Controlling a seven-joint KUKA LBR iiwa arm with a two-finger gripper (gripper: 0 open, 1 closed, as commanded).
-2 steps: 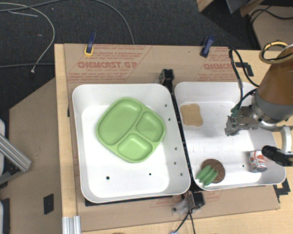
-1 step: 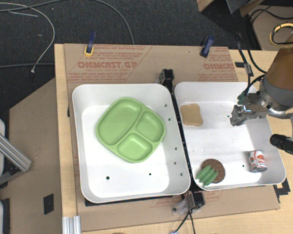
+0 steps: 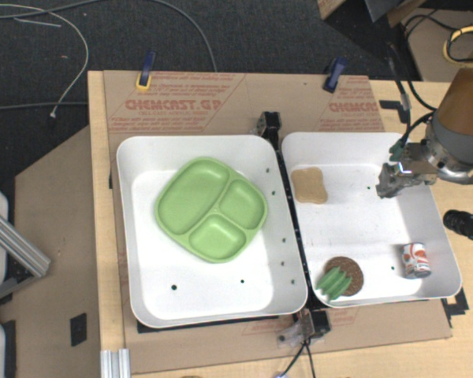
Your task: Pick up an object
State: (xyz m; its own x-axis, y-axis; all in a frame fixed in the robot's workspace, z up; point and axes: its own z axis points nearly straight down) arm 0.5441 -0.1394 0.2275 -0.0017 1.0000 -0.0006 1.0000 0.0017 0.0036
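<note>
A: Two white bins sit side by side on the bench. State the contents of each.

B: The left bin (image 3: 134, 235) holds one green divided plate (image 3: 211, 209), lying flat near its centre. The right bin (image 3: 363, 235) holds three items: a tan sponge-like piece (image 3: 308, 186) near its upper left corner, a green ridged object (image 3: 335, 283) resting on a brown round disc (image 3: 348, 275) at the near edge, and a small red-and-white can (image 3: 415, 260) lying on its side near the lower right corner.

A: Position of the arm?

B: The arm enters from the right. The gripper (image 3: 392, 181) is over the right edge of the right bin, in its upper part, well apart from the can and from the tan piece.

A: Claw state?

B: Cannot be determined; the fingertips are too small and dark to separate. No item is seen between them.

A: Other fixtures?

B: Two blue clamps (image 3: 147, 69) at the far edge of the board.
</note>
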